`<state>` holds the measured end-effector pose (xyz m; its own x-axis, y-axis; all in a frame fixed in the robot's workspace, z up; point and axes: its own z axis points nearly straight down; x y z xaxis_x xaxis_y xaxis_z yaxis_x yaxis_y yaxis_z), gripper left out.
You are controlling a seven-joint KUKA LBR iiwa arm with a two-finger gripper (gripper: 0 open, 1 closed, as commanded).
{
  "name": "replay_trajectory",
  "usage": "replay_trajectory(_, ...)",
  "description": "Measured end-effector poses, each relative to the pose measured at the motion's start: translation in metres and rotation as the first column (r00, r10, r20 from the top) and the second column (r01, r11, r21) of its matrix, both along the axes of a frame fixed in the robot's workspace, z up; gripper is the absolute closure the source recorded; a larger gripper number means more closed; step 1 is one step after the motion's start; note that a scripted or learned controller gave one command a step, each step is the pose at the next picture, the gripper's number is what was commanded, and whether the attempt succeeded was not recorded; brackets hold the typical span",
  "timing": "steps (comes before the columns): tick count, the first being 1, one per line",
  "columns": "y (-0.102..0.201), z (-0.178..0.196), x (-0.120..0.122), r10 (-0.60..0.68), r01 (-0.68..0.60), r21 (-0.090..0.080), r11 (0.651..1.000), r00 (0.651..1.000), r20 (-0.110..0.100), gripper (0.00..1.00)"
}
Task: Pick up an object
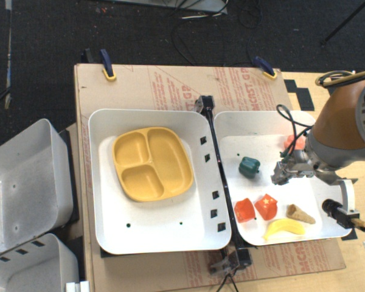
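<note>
Overhead, arm (344, 123) bent down into the right bin (255, 126), jaws' state unclear, near teal object (250, 166).

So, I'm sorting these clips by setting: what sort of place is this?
Probably a robotics lab test bench. Two white bins sit on a plywood board held by clamps, with cables on the dark floor and toy food such as a plastic banana.

The arm (344, 123) runs off the right edge and hides most of a red object (290, 142) behind it.
</note>
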<state>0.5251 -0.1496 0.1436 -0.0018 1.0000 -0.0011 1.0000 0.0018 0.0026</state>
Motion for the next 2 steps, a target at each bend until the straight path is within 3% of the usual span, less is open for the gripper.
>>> replay_trajectory(2, -0.001, 0.103, 0.008, 0.002, -0.002, -0.001, 1.000, 1.000, 0.001, 1.00)
